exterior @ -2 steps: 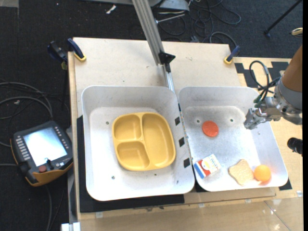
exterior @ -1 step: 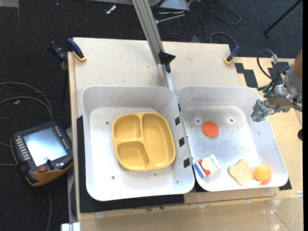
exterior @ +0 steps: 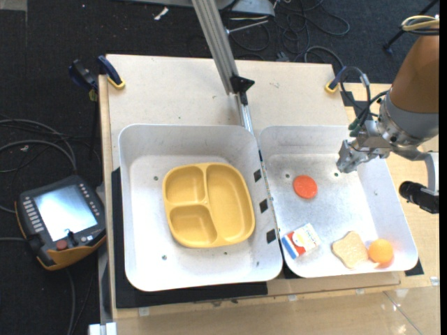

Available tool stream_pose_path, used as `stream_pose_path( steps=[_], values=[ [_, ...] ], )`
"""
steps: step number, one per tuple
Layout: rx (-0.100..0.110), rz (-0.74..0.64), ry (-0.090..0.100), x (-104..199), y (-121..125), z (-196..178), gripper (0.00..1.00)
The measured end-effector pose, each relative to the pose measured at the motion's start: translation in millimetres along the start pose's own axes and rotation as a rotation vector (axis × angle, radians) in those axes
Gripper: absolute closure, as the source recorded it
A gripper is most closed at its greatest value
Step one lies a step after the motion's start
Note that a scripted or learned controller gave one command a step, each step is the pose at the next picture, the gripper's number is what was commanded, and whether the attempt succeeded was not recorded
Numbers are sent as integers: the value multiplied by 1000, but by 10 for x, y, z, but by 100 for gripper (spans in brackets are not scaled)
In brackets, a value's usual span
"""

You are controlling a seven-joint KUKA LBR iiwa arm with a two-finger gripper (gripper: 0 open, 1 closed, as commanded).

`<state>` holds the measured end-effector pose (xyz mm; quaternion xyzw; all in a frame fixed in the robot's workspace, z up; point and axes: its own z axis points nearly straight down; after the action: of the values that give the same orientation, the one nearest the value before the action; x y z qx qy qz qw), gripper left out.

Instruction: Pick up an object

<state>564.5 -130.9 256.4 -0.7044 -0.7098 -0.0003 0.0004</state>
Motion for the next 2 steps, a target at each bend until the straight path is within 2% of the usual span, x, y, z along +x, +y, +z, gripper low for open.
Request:
stream_pose_path(
  steps=[1,2],
  values=[
    [2,0,0,480,95,124,100],
    [-3,0,1,1004,265,40,100]
  ],
)
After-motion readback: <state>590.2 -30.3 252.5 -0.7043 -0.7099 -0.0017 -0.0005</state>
